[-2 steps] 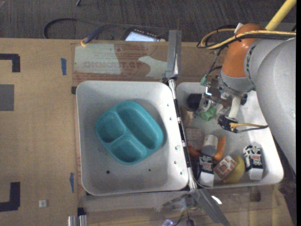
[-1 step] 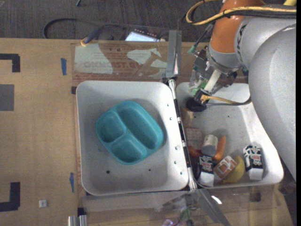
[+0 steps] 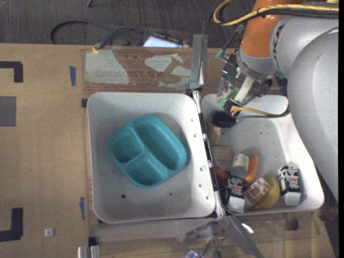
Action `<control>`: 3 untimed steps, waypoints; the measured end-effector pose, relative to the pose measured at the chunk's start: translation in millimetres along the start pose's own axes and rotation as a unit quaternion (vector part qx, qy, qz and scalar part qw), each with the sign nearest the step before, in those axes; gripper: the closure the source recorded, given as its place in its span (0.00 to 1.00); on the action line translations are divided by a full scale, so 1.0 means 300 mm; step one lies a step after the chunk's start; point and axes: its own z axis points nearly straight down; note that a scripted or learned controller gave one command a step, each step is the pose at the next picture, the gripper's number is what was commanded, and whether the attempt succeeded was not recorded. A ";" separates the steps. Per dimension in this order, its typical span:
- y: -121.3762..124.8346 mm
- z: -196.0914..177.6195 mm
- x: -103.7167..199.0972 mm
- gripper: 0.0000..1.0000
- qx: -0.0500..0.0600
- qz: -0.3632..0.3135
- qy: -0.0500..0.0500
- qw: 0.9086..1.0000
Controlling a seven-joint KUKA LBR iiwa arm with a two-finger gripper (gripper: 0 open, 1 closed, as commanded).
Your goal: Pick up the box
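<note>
Box (image 3: pixel 258 190): small orange-and-white carton in the right bin (image 3: pixel 271 133), lower right of frame. It is wedged between a cow-print carton (image 3: pixel 235 189) and a yellow fruit (image 3: pixel 272 195).

Judged light, stiff cardboard, crushable if squeezed hard. Best taken from above across its narrow sides, but the neighbours crowd it.

Gripper (image 3: pixel 230 102) hangs over the bin's upper edge, well apart from the box, wrist tilted toward lower left. Spread or closed: cannot tell.

Teal three-compartment plate (image 3: pixel 148 150) in the left white bin (image 3: pixel 107 198); orange carrot (image 3: pixel 252 166) beside a pale cylinder (image 3: pixel 239 162) in the right bin (image 3: pixel 269 130).
</note>
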 end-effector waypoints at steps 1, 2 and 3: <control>-0.270 0.035 0.235 1.00 0.003 0.061 -0.001 0.998; -0.354 -0.040 0.462 1.00 0.001 0.164 0.001 0.986; -0.519 -0.048 0.363 1.00 0.003 0.086 -0.001 0.996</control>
